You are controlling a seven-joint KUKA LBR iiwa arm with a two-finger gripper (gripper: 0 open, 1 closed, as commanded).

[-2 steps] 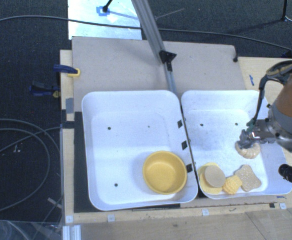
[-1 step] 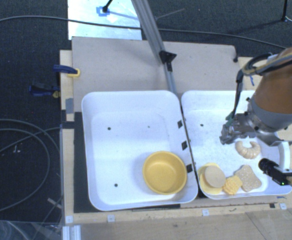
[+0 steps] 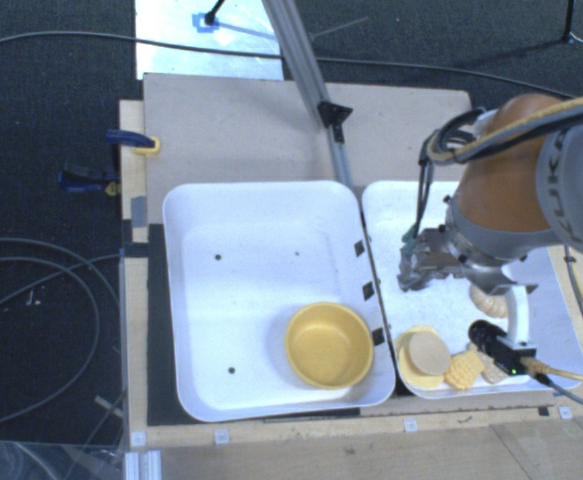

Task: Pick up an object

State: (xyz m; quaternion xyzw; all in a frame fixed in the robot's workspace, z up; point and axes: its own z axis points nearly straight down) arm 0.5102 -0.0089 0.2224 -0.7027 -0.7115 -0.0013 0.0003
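Observation:
My gripper (image 3: pixel 412 271) hangs over the left part of the right bin (image 3: pixel 391 213), near the wall between the two bins. Nothing shows in it. Below it, at the bin's front left corner, a round tan disc (image 3: pixel 429 350) lies on a yellow piece (image 3: pixel 407 356). A yellow waffle-patterned piece (image 3: pixel 461 371) sits just right of them. A pale beige object (image 3: pixel 482 295) peeks out from under the wrist. In the left bin (image 3: pixel 221 228) a yellow bowl (image 3: pixel 329 344) stands upright near the front right corner.
A grey metal pole (image 3: pixel 301 58) slants across the back of the bench toward the bins' dividing wall. A blue and yellow clamp (image 3: pixel 121 148) grips the bench's left edge. Cables lie on the dark floor at the left.

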